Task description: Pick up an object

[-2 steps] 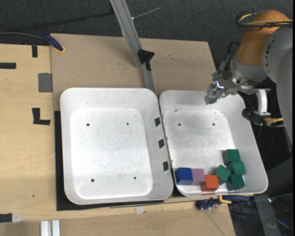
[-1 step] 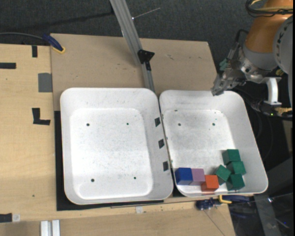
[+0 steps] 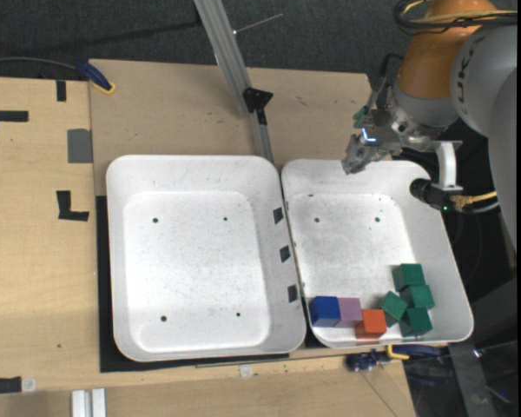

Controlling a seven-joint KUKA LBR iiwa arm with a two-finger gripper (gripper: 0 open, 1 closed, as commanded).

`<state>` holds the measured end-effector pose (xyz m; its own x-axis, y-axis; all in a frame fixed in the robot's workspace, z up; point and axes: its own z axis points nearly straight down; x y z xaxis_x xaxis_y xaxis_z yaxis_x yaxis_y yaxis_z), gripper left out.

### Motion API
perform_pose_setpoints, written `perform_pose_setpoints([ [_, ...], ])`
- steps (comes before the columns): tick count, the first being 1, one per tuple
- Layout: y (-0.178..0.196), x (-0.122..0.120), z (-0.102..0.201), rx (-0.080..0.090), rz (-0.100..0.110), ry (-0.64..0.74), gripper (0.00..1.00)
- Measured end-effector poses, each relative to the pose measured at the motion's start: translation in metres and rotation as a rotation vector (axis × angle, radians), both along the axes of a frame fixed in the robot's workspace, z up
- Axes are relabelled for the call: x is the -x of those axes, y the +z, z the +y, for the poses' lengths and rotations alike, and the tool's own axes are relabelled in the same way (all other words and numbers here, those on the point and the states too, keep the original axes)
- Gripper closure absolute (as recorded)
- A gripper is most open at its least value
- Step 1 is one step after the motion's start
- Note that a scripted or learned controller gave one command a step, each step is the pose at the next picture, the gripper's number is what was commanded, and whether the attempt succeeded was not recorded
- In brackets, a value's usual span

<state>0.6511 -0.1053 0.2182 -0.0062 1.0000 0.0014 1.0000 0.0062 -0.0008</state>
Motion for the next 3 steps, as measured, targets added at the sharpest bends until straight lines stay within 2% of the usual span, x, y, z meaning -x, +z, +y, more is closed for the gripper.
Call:
perform_pose_setpoints([
  [2,0.020,0.029,0.114,-0.001,0.001,0.001,1.00],
  [3,0.008,0.044,0.169,0.000,0.003,0.001,1.00],
])
